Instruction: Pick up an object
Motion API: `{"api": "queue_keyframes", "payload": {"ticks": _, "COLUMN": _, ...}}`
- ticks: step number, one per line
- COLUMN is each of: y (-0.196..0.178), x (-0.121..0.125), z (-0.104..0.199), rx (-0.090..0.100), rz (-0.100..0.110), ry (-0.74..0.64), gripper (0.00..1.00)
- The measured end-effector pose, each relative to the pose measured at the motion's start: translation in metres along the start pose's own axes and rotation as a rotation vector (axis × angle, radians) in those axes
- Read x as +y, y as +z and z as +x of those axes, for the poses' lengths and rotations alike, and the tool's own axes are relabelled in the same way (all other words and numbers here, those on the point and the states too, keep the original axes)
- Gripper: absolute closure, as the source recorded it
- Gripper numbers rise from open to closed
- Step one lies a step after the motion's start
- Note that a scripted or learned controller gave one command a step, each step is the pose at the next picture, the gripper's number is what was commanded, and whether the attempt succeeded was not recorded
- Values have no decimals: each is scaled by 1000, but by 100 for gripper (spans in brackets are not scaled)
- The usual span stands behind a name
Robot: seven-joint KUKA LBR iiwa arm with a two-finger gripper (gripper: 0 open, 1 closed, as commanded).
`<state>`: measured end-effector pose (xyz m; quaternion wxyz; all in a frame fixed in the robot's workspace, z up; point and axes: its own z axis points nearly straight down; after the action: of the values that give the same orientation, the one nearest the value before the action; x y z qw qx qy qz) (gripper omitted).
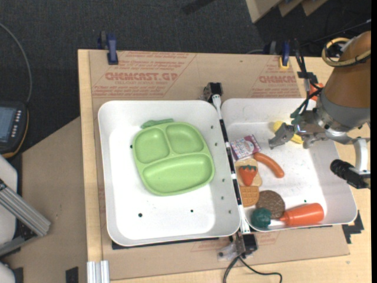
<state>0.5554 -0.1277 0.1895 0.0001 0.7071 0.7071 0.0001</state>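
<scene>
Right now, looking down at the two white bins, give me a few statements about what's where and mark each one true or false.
1. The green divided plate lies in the left bin. True.
2. The carrot lies in the left bin. False: it lies in the right bin, near its front edge.
3. The hand is above the right bin, near a yellow item. True.
4. The sausage rests on the green plate. False: it lies in the right bin, beside the strawberry.
5. The brown patty sits between the strawberry and the carrot. True.
</scene>
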Motion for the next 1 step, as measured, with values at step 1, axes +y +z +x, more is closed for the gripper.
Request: {"api": "queue_keyframes", "payload": {"ticks": 1, "y": 64, "x": 19, "z": -35, "rx": 0, "rz": 4, "ry": 2, "gripper": 0}}
